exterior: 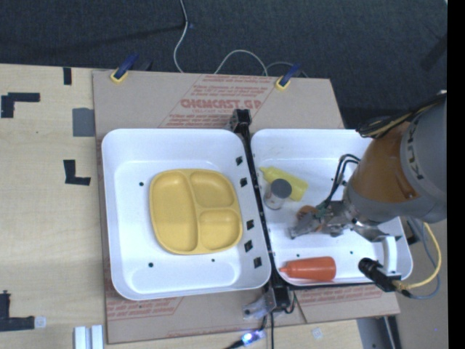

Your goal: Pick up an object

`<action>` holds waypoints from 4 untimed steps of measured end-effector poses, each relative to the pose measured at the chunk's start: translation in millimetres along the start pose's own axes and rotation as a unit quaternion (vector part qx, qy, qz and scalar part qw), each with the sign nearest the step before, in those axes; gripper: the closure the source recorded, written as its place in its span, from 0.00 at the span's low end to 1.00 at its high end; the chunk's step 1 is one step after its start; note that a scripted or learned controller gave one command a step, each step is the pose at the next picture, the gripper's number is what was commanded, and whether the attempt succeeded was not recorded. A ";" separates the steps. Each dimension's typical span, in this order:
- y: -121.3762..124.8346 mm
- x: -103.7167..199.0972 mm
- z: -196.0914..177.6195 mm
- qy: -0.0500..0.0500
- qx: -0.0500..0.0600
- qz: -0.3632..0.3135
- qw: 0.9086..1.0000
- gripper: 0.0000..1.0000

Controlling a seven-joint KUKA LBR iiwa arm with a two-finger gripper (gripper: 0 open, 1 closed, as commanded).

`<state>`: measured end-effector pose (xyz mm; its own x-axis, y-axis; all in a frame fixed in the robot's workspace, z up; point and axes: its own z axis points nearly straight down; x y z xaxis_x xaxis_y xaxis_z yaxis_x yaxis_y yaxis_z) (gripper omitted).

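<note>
Two white bins sitting side by side on cardboard sheet [218,97]. Left bin [123,166] is carrying a yellow divided plate [195,211], lying flat near its centre.

Right bin [320,140]: an orange carrot-shaped toy [309,269] is lying along the near edge, long axis running roughly parallel to that edge, narrower rounded end pointing toward the divider between bins. A yellow item [285,181] is lying near the divider side, toward the far edge, w/ a small grey can [280,190] touching it, round top facing up.

Arm is reaching in from the right; gripper [309,222] is hanging low over mid-bin, approx. between can and orange toy, pointing toward the divider. Finger spacing: cannot tell, too blurred.
</note>
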<state>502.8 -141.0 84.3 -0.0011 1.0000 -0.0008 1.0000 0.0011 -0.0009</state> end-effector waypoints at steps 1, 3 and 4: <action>0.5 -0.2 -11.2 0.000 -0.001 0.000 1.000 1.00; 8.5 -8.7 -132.5 -0.001 -0.003 0.000 1.000 1.00; 9.7 -8.6 -180.1 0.000 -0.003 0.000 1.000 1.00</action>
<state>512.6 -149.4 264.4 -0.0019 1.0000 -0.0014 1.0000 0.0019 0.0042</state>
